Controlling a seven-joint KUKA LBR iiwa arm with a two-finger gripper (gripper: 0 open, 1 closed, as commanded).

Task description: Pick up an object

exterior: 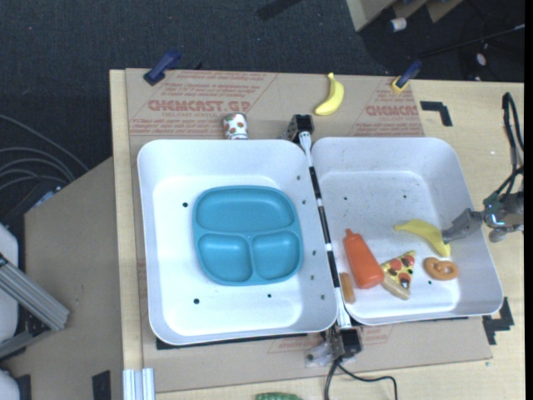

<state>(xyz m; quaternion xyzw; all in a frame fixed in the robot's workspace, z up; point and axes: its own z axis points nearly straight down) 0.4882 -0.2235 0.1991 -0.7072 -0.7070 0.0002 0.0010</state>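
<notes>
- The tool [463, 222] pokes in at the right rim of the right-hand shallow white bin [379, 161]. Little of the grey arm shows beyond some metal and dark cable at the edge of the camera view, so its pose is a low reach from the right, and I judge no more than that.
- Whether the tool's tips are apart or together I cannot tell; they are small and blurred here, and nothing shows between them.
- The nearest candidate is the yellow plastic toy banana [425, 234], lying flat on the bin floor just beside the tool tip.
- Near it lie a small brown pretzel-shaped toy [440, 268], a toy pizza slice [400, 274] and an orange-red plastic bottle [362, 259], clustered in the bin's front half.
- To do the pick well, I would centre over the banana's thick middle, close across its narrow width, and come down straight so the curve does not roll away.
- The left bin holds a blue divided plastic tray [246, 234]; a second toy banana [330, 97] sits on the worktop [200, 107] behind the bins.
</notes>
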